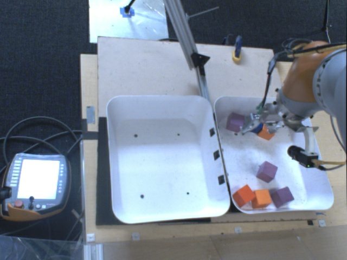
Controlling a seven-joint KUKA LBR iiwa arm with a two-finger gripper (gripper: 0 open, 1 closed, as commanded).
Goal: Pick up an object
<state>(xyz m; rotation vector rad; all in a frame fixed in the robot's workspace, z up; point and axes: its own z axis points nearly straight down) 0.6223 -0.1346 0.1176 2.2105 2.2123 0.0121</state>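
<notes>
In the camera view, the task's things are small blocks with flat faces and soft matte colour, all lying in the right bin at the right of the frame. Counted, three purple blocks and three orange blocks can be made out. One purple block sits in the bin's upper left part, just left of the tool. An orange block lies right at the tool, partly covered by it, with a small blue patch beside it that is too hidden to name. A second purple block rests alone in the middle of the bin. Along the bin's lower edge three blocks sit in a close row: an orange block, another orange block touching it, and a third purple block at the right end.

The arm, grey with an orange section, reaches in from the right edge. The tool hangs low over the upper part of the right bin; how far it is open cannot be told, nor whether it has hold of anything.

There are two white bins on the counter; the left bin fills the centre of the frame. One handheld control pendant lies at the lower left.
</notes>
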